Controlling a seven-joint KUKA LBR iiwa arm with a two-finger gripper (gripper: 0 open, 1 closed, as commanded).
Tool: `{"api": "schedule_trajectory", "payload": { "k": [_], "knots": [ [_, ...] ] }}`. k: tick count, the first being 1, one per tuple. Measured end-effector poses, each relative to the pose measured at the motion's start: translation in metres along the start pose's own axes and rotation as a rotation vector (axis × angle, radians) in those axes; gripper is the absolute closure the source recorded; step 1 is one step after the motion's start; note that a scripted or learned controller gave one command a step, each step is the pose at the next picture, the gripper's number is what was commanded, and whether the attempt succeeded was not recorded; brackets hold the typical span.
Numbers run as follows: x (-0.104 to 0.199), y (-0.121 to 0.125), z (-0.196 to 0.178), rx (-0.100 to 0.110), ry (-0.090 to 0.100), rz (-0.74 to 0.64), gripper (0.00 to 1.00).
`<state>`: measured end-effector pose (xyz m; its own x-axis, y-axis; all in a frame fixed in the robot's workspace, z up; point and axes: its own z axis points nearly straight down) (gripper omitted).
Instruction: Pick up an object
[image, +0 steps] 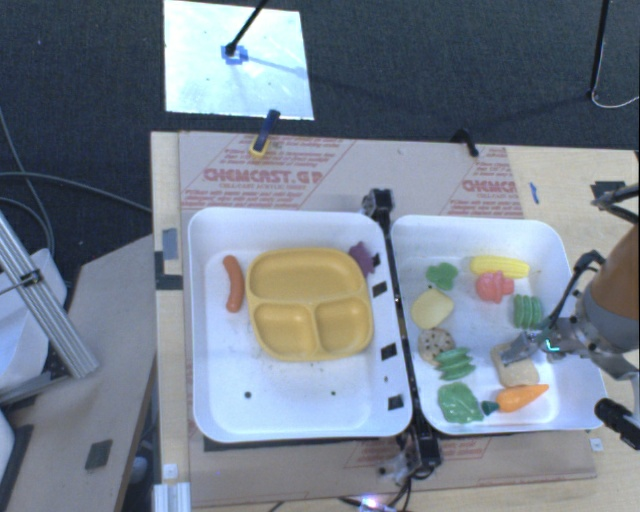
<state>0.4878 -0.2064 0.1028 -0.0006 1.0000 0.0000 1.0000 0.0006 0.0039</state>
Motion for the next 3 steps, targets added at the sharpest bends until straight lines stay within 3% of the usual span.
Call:
{"api": "schedule_trajectory", "payload": {
  "k": [1, 2, 3],
  "knots": [
    [0.0, 0.001, -0.011, -0.002, 0.0, 0.0, 1.0],
    [0.0, 0.001, -0.01, -0.002, 0.0, 0.0, 0.0],
    [0.0, 0.002, -0.021, -0.005, 0.0, 0.0, 1.0]
  ]
}}
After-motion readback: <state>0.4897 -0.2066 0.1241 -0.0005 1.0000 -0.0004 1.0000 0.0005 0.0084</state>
